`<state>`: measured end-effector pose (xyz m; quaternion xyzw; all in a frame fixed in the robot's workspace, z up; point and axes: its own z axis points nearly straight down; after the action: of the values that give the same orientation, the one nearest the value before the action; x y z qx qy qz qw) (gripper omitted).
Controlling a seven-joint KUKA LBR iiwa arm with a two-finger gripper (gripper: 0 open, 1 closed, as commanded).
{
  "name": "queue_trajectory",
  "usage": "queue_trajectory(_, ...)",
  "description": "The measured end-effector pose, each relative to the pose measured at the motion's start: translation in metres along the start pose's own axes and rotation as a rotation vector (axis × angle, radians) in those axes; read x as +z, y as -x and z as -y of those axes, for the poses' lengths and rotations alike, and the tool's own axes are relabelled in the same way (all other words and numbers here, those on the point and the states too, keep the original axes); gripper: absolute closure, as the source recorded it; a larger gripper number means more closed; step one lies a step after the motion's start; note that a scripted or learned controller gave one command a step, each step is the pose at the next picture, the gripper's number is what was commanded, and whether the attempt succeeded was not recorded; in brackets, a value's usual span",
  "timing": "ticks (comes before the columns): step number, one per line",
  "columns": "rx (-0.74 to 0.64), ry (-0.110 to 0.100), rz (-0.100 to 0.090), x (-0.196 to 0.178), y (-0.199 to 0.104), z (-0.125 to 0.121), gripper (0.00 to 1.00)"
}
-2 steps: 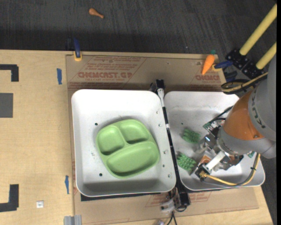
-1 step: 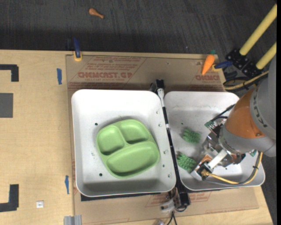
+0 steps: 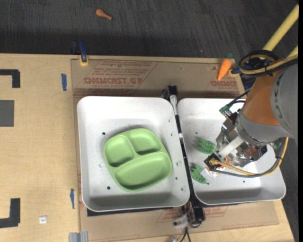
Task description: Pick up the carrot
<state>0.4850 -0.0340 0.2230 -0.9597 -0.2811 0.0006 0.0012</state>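
A small orange carrot (image 3: 224, 69) with a green top lies on the brown board behind the right bin (image 3: 199, 111), outside its far rim. My gripper (image 3: 235, 152) hangs low over the middle of the right bin, well in front of the carrot, under the grey wrist with its orange band. The wrist hides what is under the gripper. Two green leafy toy pieces lie in this bin to the gripper's left, one (image 3: 205, 145) near the middle and one (image 3: 199, 174) by the front.
The left bin (image 3: 90, 118) holds a green divided plate (image 3: 137, 158). A black clip (image 3: 170, 90) sits where the two bins meet at the back. A small orange object (image 3: 103, 14) lies on the dark floor beyond the bench. A yellow pole (image 3: 282, 29) slants at the top right.
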Motion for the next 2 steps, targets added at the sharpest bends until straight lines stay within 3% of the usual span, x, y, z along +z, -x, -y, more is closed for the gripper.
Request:
queue_trajectory(1, -0.265, 0.003, 0.000, -0.099, 0.020, -0.020, 1.00)
queue_trajectory(2, -0.330, -0.001, 0.002, -0.046, -0.039, 0.072, 1.00)
